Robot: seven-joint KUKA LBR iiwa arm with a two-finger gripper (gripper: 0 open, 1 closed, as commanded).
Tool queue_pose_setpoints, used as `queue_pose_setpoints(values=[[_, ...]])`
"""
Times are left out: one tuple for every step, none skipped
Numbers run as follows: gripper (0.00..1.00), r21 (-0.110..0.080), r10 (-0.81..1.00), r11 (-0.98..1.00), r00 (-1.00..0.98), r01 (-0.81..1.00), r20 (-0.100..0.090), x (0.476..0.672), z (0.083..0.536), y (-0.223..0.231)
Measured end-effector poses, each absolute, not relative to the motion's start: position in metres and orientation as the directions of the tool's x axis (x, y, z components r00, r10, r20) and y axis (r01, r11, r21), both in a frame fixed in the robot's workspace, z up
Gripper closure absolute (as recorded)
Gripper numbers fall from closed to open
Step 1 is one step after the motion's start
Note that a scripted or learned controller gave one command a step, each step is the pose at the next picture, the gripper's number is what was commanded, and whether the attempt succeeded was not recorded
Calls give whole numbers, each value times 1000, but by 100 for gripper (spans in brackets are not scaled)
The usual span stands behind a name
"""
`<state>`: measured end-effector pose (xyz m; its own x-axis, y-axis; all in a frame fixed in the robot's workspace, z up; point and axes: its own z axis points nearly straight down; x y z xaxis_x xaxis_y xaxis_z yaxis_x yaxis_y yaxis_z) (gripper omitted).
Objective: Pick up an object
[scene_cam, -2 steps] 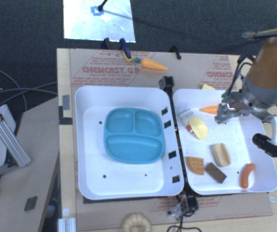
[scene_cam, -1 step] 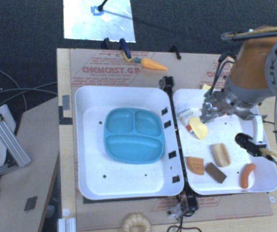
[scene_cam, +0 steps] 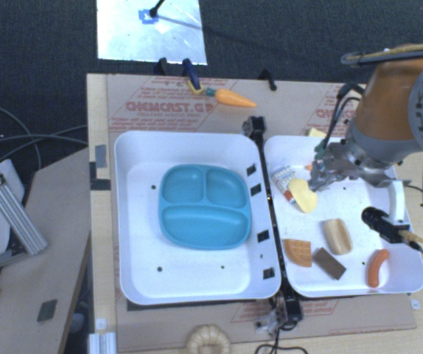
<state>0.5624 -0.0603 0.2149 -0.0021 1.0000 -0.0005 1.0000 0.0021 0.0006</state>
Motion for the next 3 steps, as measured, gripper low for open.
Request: queue_pose_setpoints(values=[[100,2,1000,4,-4,1000,0,573,224,-61],[100,0,1000,1,-1,1000,-1,568,221,-66],[100,0,1000,5,-5,1000,0,565,219,-48]])
